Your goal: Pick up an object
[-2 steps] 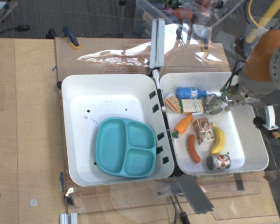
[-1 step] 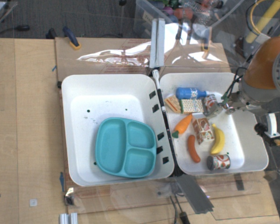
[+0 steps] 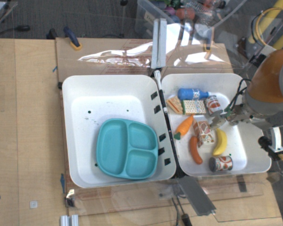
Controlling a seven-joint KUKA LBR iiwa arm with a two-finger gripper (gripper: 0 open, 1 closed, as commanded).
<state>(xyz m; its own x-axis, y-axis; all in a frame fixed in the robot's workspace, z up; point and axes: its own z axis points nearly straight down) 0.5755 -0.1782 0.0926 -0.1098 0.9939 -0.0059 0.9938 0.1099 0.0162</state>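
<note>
Holding toy food, the right bin (image 3: pixel 254 166) sits beside the tray-bearing left bin (image 3: pixel 78 126); pincer (image 3: pixel 220 119) state unclear.

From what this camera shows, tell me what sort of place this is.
Most likely a robotics lab set up for pick-and-place trials. Two white bins sit on a wooden bench, one holding toy food such as a banana; a clear tub of spare objects waits behind.
</note>
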